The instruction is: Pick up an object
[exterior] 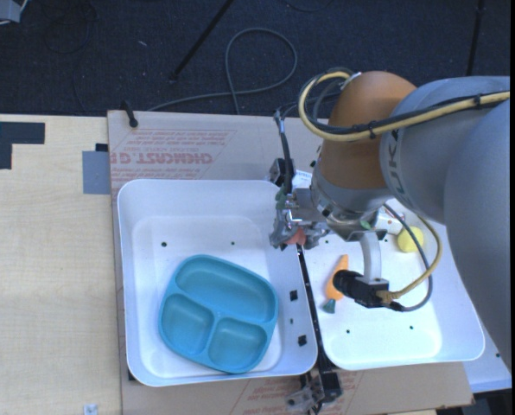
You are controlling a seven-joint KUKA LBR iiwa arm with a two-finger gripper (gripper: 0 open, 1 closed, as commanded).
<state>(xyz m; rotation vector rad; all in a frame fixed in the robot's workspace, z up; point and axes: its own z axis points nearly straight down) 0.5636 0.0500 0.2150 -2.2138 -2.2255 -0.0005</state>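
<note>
My gripper point(289, 230) hangs over the ridge between the two white bins, near their far half. A small reddish patch shows at its tip, and I cannot tell whether that is an object or part of the tool. A blue divided plate point(216, 312) lies flat in the left bin point(145, 232). In the right bin point(413, 340) an orange wedge-shaped piece point(336, 281) lies just right of the ridge, below the gripper. A yellow object point(408, 239) sits further right, partly hidden by the arm.
The grey arm with its orange band point(365, 115) covers the far part of the right bin. A black connector on a yellow cable point(361, 287) hangs beside the orange piece. Cardboard point(180, 150) lies under the bins; wooden bench point(41, 275) extends left.
</note>
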